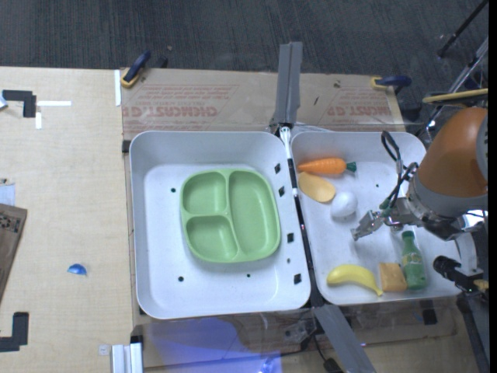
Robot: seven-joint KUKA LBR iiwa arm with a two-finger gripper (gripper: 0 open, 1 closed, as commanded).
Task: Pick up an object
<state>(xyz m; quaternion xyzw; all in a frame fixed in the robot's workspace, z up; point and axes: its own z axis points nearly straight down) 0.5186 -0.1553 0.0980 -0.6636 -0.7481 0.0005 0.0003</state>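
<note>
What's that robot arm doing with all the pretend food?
A grey robot arm with an orange band reaches in from the right, and its gripper hangs over the right bin. It holds nothing yet. Toy food lies in that bin: a carrot, a yellow slice, a white egg, a banana, a tan block and a green bottle. The left bin holds a green divided plate. The gripper sits closest to the egg.

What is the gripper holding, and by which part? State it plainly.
Nothing. The gripper hangs over bare floor of the right bin, between the white egg and the green bottle, with nothing between its fingers.
</note>
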